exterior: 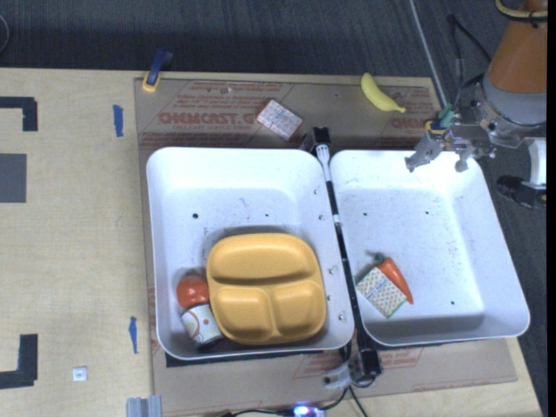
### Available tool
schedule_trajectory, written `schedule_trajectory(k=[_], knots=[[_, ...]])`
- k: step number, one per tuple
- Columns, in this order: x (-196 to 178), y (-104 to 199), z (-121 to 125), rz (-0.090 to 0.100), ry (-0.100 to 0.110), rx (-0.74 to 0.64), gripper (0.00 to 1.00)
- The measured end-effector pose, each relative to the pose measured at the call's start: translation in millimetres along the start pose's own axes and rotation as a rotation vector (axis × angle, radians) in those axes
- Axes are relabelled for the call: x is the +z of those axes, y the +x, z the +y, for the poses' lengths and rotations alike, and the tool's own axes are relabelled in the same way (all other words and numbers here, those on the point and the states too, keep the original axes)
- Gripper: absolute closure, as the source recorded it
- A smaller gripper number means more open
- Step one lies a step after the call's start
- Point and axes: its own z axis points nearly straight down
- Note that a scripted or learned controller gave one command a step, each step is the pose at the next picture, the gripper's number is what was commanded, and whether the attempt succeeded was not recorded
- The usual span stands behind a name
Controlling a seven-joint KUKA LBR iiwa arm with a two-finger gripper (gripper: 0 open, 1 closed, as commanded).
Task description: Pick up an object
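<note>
The carrot (pixel 395 276) is seen near the right bin's (pixel 486 233) front-left corner — well apart from the tool (pixel 439 153), whose spread cannot be told, at the back edge.

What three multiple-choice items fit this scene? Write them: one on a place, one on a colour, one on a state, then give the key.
1. Where does the carrot lie?
A. In the right bin
B. In the left bin
C. Outside both bins

2. What colour is the compartment tray?
A. Blue
B. Yellow
C. Green

3. How does the gripper stand?
A. Pressed onto the tray
B. Down by the carrot
C. Over the right bin's far edge, nothing seen between its fingers

Key: A, the carrot rests beside a patterned packet in the right bin's near left part. B, the tray in the left bin is plainly yellow. C, the gripper sits at that far rim, apart from every object.
</note>
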Motion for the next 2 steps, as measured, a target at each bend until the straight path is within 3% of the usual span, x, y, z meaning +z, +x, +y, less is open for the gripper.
schedule_trajectory(k=[1, 2], knots=[[137, 48, -36, -0.001, -0.004, -0.001, 0.00], [137, 36, -78, -0.001, -0.003, 0.001, 0.00]])
